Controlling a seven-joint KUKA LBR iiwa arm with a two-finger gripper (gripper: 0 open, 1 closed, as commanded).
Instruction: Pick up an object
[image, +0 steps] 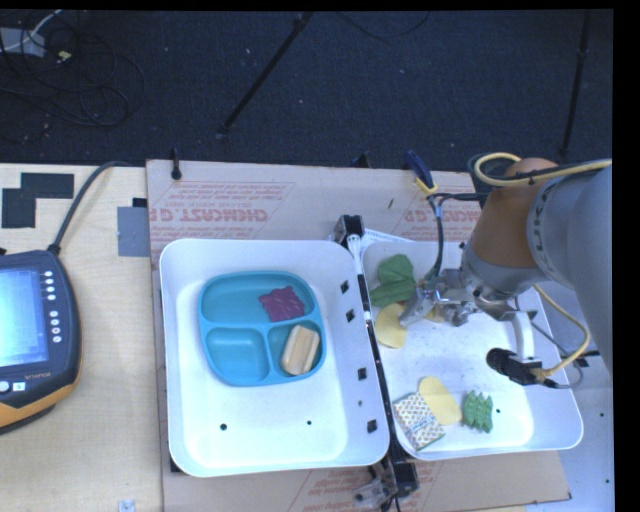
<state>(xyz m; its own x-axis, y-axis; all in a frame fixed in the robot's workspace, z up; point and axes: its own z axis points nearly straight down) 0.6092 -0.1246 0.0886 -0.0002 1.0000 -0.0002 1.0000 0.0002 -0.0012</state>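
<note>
Two white bins (190, 300) are sitting on the surface; the claw (425, 300) is reaching into the right one, touching a yellow piece (390, 327) beside a green leaf (393, 278); its opening is unclear.

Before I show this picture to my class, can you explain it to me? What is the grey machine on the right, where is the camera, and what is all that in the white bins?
The grey machine is a robot arm with an orange band, reaching in from the right. Its gripper, the part that grasps, is low over the right bin, beside a green leafy piece and a yellow piece; I cannot tell whether it holds anything. One camera, fixed above the bench, looks down at a slant. The left bin holds a blue divided tray with a dark red item and a tan item. A tablet-like controller lies far left.
</note>
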